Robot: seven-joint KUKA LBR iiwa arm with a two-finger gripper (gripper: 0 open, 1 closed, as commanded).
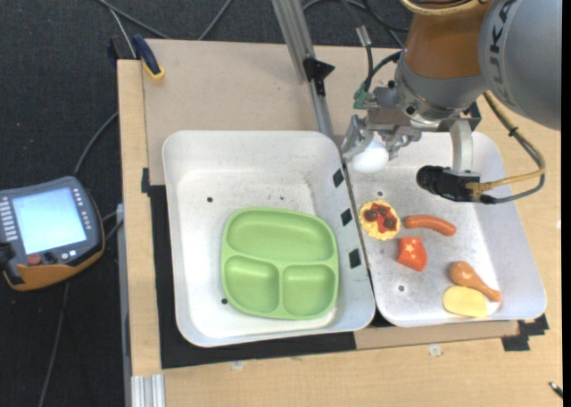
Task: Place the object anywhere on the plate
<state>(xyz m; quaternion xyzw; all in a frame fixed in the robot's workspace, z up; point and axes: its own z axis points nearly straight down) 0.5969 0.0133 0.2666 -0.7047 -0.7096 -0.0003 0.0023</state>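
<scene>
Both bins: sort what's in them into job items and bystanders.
Job:
green plate, in the left bin
white object, between the fingers of the gripper, above the right bin

Lying about in the right bin:
small pizza
sausage
red piece
chicken drumstick
yellow piece

Beneath my one claw: two white bins, one green plate, six food pieces, one white
</scene>
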